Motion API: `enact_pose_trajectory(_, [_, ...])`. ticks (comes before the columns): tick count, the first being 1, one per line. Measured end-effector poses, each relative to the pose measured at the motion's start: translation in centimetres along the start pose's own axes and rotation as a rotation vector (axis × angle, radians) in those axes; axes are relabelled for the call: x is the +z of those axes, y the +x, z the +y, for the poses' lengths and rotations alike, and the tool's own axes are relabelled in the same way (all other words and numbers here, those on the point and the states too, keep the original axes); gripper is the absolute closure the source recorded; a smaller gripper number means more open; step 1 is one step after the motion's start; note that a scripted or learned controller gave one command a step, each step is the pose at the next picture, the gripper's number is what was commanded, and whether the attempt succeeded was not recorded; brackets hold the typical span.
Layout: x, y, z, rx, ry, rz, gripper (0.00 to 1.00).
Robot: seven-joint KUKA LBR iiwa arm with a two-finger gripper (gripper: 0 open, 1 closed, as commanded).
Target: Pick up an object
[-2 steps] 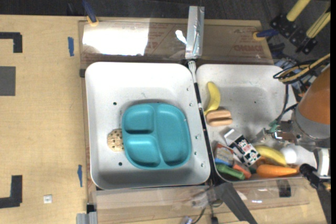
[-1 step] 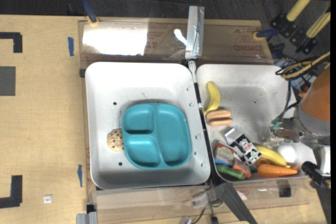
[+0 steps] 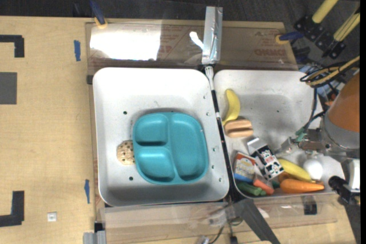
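Toy pile [image 3: 274,171] just left of the claw [image 3: 316,151]

the light brown wooden bench [image 3: 40,123] carries two shallow white plastic bins side by side: the left bin [image 3: 108,88] and the right bin [image 3: 274,88], touching along their inner rims. black tape marks [image 3: 14,46] sit near the bench's left edge. blue tape strips [image 3: 76,50] lie beside the left bin.

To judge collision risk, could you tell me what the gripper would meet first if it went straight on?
Likely the black-and-white toy in the right bin, just beyond the gripper; depth is unclear, so it may reach bin floor first.
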State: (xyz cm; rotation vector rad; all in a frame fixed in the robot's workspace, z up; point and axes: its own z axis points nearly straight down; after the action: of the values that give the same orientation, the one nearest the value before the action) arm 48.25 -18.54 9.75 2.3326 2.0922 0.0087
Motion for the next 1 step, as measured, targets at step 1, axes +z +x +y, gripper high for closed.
enact_pose_trajectory(1, [0.93, 3.90, -0.69, 0.069, 0.000, -0.010, 0.00])
